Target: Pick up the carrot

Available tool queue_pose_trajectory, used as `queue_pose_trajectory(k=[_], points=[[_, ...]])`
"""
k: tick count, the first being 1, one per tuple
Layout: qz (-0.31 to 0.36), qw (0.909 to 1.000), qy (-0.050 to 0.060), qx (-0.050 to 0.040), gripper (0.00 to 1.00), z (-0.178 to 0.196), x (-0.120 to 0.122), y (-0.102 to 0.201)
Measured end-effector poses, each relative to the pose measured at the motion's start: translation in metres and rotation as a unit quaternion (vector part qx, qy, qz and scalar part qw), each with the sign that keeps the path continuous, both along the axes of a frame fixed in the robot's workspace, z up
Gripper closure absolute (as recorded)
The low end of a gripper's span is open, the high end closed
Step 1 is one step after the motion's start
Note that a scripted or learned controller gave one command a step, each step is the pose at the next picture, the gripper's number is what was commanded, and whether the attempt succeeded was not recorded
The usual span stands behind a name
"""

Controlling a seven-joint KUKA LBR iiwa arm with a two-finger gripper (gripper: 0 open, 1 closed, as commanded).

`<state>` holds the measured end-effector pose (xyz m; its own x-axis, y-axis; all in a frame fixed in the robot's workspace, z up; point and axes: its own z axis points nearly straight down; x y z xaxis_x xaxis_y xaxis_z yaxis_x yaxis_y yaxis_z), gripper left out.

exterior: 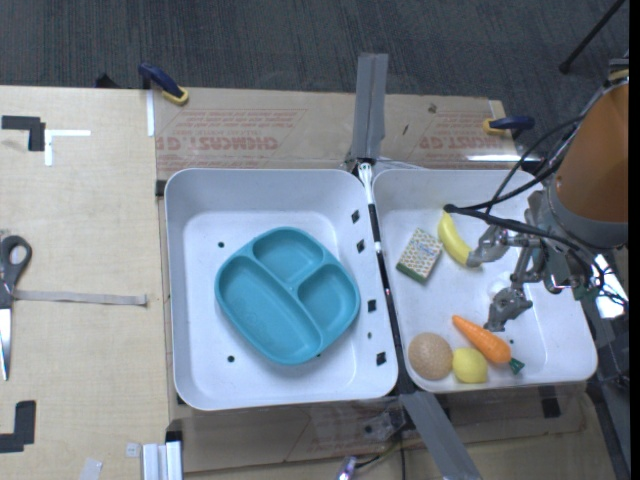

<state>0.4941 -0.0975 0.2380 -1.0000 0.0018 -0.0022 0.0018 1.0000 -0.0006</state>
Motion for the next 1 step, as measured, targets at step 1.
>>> queue_pose_trajectory(k=[1], points=[[-0.056,0.9984,0.0,0.0003,0.0,-0.1454,-0.015,-0.0041]])
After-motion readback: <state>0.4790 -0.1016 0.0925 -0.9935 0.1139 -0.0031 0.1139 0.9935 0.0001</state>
